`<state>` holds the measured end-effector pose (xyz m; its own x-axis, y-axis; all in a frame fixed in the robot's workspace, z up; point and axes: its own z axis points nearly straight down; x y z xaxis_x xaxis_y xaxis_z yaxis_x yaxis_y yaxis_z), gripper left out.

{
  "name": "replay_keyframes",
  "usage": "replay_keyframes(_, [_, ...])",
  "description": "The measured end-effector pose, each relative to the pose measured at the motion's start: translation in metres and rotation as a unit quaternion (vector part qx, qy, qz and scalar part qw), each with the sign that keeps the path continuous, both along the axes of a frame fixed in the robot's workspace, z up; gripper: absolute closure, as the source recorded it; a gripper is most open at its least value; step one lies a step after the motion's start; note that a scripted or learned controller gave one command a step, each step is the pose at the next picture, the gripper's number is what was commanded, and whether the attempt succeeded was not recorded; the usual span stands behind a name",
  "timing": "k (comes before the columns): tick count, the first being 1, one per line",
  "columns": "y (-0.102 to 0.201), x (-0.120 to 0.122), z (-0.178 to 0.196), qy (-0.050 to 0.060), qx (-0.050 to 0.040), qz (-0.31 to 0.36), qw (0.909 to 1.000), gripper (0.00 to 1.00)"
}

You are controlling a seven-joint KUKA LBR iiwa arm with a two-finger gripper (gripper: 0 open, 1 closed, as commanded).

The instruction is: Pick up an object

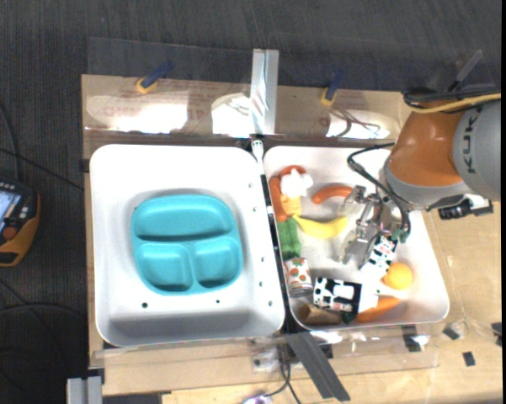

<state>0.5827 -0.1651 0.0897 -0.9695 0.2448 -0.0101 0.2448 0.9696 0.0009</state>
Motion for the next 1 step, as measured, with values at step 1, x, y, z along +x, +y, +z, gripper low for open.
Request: replay_keyframes(1, [0.0591, 0.0486, 0.0001, -0.002, -0.0005, 0.031, 0.9995, 0.00])
